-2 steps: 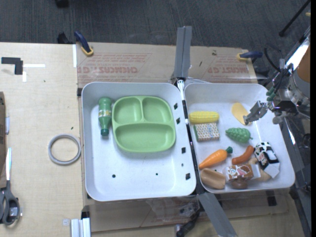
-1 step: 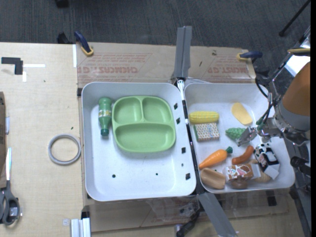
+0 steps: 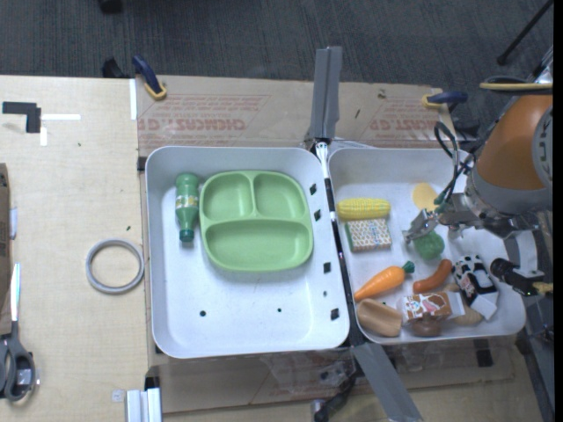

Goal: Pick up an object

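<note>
In the right bin (image 3: 378, 161), the gripper (image 3: 422, 228), jaws unclear, hovers above a green ball (image 3: 430, 246); probably light, slippery, best pinched across its middle.

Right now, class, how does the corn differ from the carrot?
The corn is yellow; the carrot is orange with a green tip. The corn lies level across the view, at the far end of the right bin; the carrot lies slanted, nearer the camera. The corn is blunt and even in width; the carrot tapers. Both are toy foods lying flat in that bin, left of the gripper.
</note>
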Robot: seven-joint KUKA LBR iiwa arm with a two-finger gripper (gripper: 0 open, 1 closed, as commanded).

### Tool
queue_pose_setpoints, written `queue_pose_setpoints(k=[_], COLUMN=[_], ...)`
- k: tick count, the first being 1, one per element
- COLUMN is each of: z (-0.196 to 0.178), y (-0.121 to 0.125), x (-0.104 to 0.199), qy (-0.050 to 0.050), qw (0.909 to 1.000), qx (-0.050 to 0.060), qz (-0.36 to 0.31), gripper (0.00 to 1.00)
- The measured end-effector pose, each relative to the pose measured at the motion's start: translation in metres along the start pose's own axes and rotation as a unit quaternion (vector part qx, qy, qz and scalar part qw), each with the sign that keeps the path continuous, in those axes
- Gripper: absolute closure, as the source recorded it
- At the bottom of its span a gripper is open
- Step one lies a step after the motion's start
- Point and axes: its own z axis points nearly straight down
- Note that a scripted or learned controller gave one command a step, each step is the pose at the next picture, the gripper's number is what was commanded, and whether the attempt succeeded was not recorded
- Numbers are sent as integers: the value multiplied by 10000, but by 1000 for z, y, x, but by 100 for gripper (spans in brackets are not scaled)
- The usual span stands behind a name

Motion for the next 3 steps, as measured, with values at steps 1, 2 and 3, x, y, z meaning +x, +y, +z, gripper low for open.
queue_pose_setpoints(k=[1, 2, 3], z=[0, -9, -110], y=[-58, -57, -7], x=[-3, -3, 41], qy=[2, 2, -5], qw=[9988, 9988, 9920], qx=[4, 0, 7], qz=[482, 494, 1265], gripper=[0, 100, 100])
